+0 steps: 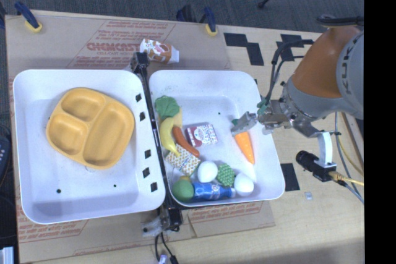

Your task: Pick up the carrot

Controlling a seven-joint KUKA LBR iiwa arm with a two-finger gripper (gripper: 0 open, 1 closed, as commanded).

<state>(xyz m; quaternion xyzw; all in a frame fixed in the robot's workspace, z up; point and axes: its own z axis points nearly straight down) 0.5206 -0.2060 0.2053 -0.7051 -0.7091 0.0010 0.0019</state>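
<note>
Because the carrot is lying near the right bin's right wall, the pincer is hovering at its upper end, though how far its fingers are parted cannot be told, nor any hold confirmed.

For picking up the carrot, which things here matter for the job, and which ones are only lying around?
For the job: the carrot by the right bin's right wall; the gripper just above its top end.

Lying about: yellow plate in the left bin; banana, broccoli, two white eggs, blue bottle, red packet.
</note>
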